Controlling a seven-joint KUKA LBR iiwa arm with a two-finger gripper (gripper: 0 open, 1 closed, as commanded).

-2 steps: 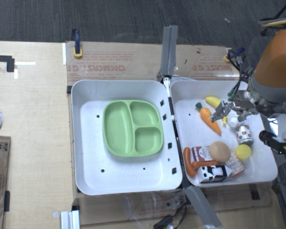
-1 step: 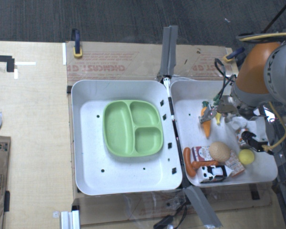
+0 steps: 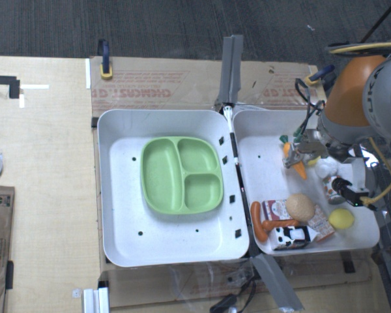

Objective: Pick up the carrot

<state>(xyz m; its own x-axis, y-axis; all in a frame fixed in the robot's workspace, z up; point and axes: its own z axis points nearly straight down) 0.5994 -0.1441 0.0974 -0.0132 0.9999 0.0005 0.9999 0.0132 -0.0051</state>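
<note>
Carrot (image 3: 294, 162) sits near the far-right part of the right bin (image 3: 260, 132), directly under the gripper (image 3: 302, 154). Can't tell how the gripper is set, or whether the carrot is actually in it. Risks: a glancing grip lets the tapered carrot slip out; the white object (image 3: 326, 168) just beside could get nudged or caught too.

A pale wooden bench (image 3: 39, 175) fills the lower scene. Beyond its far edge lies dark grey carpet (image 3: 150, 12). A brown cardboard sheet (image 3: 182, 83) lies on the bench near that edge, with a blue-and-yellow clamp (image 3: 104, 59) at its left corner.
</note>
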